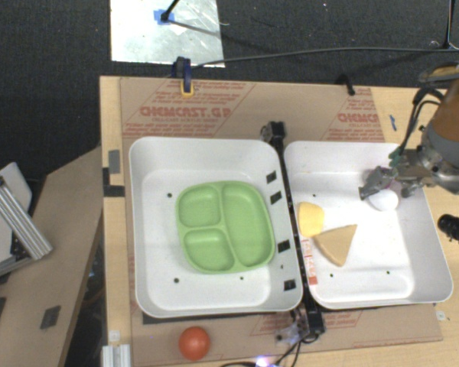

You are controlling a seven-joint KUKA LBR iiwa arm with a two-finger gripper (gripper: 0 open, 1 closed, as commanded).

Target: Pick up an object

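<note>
Two white bins sit side by side on the worktop (214, 102), a board printed with red lettering. The left bin (149, 205) holds a green tray (224, 226) with three compartments, lying flat near the middle of the floor. The right bin (421, 266) holds three things. A yellow piece (310, 219) lies close to the bin's left wall, and a tan wedge (336, 243) lies just beside it, toward the near side, its point aimed at the near edge; the two look to be touching. A small white egg (383, 199) lies farther right, well apart from them, toward the bin's far right part. The arm (453, 128) comes in from the right, and its gripper (382, 185) is low over the egg, right against its top. Whether the gripper is open or closed around the egg cannot be told from this angle, since the dark metal parts blur together there. Off the bins, a red ball (194, 342) rests at the worktop's near edge, in front of the left bin. A blue clamp (183, 73) grips the far edge of the board.
</note>
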